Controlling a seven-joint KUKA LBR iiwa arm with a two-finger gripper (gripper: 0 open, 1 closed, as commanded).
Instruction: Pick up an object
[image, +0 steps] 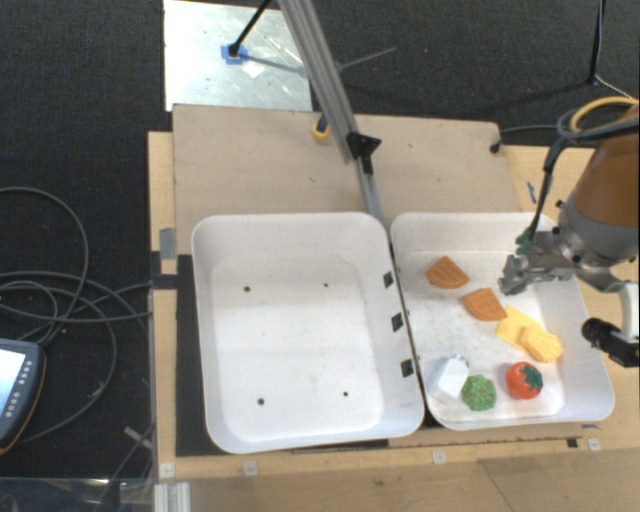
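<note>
A wooden bench (260, 160) carries two shallow white bins side by side, seen from above at a slant. The left bin (215, 240) has a bare white floor marked by a few small dark dots. The right bin (590, 395) holds six small toy foods. Toward its upper middle lies an orange wedge (447, 272), and just below and to the right of it a second orange piece (485, 304). Beside that one, further right, sits a pale yellow piece (530, 336). Along the near edge stand a white block (451, 377), a green bumpy piece (479, 392) touching it, and a red tomato-like piece (523, 380) just to the right. The grey arm with its orange band reaches in from the right, and its gripper (520, 268) hangs over the upper right part of this bin, near the second orange piece but apart from it. Nothing is visible between its fingers, and I cannot tell whether they are spread or closed. A slanted metal pole (325, 75) crosses the bench behind the bins.
</note>
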